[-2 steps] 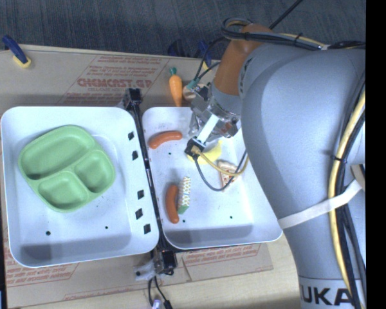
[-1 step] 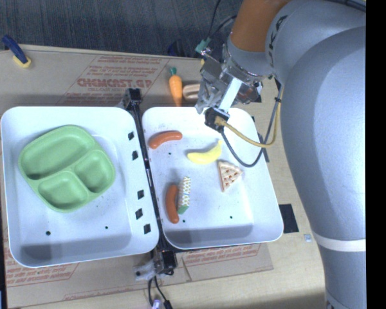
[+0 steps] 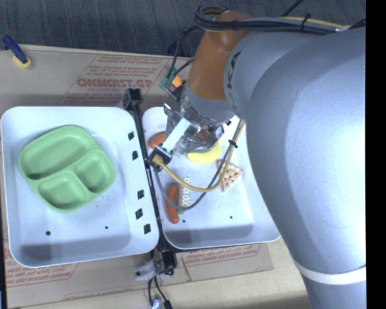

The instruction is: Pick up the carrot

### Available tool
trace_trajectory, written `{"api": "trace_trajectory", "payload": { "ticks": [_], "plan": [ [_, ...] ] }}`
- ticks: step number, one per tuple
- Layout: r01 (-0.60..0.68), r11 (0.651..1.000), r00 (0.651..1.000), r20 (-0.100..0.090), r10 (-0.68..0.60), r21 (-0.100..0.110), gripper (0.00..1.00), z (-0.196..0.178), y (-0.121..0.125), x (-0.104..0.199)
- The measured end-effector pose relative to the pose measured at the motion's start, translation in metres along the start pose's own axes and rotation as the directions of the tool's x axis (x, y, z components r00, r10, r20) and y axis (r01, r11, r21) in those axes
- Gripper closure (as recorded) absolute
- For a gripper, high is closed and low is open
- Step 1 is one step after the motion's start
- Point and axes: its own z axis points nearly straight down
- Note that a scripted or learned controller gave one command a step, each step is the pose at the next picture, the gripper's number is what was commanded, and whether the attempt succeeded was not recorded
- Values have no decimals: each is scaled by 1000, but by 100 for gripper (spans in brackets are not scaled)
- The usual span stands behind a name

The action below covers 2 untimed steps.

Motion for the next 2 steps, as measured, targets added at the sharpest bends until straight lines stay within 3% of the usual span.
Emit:
{"api": "trace_trajectory", "payload": {
  "ticks": [1,2],
  "plan": [
    [247,969,969,0,-247,-1,100,42,55,-30],
    [555,832,832,0,-555,-6,100,64,111,-48]
  ]
}}
